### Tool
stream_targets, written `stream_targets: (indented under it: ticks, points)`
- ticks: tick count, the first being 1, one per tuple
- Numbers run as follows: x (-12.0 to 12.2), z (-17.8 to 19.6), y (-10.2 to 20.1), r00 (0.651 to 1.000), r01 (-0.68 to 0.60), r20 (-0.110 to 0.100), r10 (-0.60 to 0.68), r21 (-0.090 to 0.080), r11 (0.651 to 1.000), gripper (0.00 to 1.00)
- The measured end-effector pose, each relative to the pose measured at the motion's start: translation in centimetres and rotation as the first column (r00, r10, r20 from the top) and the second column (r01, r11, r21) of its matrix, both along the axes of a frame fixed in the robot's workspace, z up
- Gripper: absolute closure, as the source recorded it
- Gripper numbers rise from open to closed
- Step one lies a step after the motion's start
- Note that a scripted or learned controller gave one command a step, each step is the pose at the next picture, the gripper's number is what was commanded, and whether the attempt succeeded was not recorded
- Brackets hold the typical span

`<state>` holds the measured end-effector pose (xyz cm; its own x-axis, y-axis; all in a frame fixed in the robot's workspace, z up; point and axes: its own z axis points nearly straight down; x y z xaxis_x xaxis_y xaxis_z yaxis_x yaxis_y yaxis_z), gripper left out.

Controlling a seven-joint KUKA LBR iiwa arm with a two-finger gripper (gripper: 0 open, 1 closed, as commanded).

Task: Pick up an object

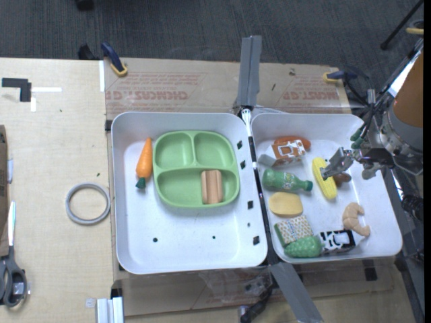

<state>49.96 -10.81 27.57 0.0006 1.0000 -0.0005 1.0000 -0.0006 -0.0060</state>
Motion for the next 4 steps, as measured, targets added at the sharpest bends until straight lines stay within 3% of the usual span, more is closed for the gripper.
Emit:
stream_targets:
  ticks: [1,2,3,4]
  points:
    - [-2.1,-1.5,-1.1,0.983,0.186,0.000,-0.186,0.000,0.983,0.00]
    - [2.1,-17.3,-4.2,0.999,0.047,0.000,-0.047,0.001,0.999,0.00]
    - [5.9,-18.6,-8.4,0.993,-0.121,0.003,0.121,0.001,0.993,0.00]
    - [5.8,-17.9,-8.5,0.993,-0.117,0.001,0.117,0.002,0.993,1.00]
